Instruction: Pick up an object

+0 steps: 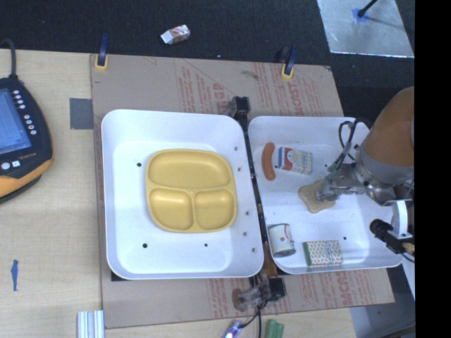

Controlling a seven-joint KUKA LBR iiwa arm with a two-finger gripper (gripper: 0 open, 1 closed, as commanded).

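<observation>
The right bin [352, 129] holds several small objects. A red-orange sausage [268, 160] lies at its upper left, with a small white carton [292, 160] beside it. A tan flat piece [311, 198] rests near the middle. At the front stand a small can [281, 240] and a green patterned block [323, 253]. My gripper [331, 189] is low in the right bin, at the right edge of the tan piece and seemingly touching it. The grey and orange arm [391, 139] covers the bin's right side.
The left bin [116, 189] carries a yellow divided plate [190, 189]. A black and orange teach pendant [17, 136] lies at the far left of the bench. Blue and yellow clamps [101, 53] hold the cardboard at the back edge. A crumpled wrapper [175, 34] lies on the dark floor.
</observation>
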